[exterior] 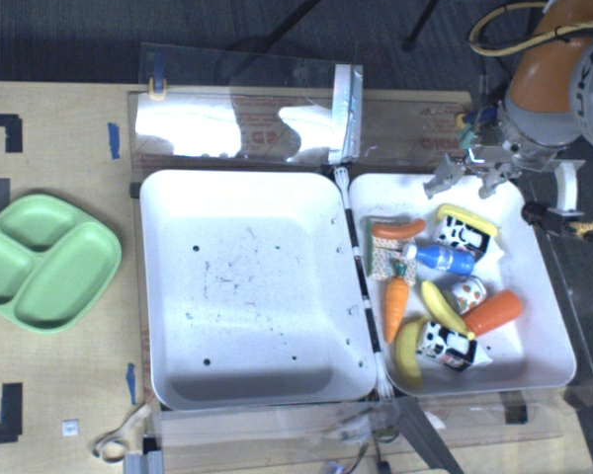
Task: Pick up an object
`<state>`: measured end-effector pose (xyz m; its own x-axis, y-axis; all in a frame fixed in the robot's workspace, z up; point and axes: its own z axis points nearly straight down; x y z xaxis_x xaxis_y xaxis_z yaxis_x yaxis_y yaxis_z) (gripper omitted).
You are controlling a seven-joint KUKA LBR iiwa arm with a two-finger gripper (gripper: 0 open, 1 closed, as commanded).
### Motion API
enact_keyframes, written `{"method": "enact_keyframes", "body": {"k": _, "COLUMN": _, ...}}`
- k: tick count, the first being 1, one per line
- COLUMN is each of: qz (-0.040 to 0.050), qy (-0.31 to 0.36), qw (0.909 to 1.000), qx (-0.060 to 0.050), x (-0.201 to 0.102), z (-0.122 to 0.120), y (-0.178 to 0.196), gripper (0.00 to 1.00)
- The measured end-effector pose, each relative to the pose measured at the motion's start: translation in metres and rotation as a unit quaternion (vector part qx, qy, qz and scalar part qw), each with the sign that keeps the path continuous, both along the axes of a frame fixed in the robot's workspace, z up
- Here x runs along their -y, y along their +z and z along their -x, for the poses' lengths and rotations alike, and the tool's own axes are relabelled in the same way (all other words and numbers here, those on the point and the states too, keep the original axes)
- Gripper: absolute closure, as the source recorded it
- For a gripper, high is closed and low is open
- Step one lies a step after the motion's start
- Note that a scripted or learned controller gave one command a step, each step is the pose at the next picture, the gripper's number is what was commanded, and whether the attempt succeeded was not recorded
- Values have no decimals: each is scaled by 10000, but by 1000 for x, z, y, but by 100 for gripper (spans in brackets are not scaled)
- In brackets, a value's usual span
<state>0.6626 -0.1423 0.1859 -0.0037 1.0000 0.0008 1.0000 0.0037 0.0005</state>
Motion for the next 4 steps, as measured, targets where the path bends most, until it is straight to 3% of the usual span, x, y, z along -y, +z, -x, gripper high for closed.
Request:
{"method": "enact_keyframes", "body": {"k": 1, "qz": 20, "qy": -133, "qw": 9999, "qx": 90, "x": 34, "z": 44, "y": -68, "gripper": 0}}
{"method": "enact_keyframes", "body": {"k": 2, "qz": -68, "qy": 214, "qw": 9997, "qx": -29, "x": 60, "z": -7, "y": -94, "gripper": 0}}
{"method": "enact_keyframes", "body": {"k": 3, "qz": 5, "qy": 230, "qw": 9997, "qx": 43, "x": 61, "z": -10, "y": -85, "gripper": 100}}
{"method": "enact_keyframes", "body": {"k": 4, "qz": 10, "qy": 567, "qw": 9984, "qx": 16, "x": 2, "z": -6, "y": -2, "gripper": 100}}
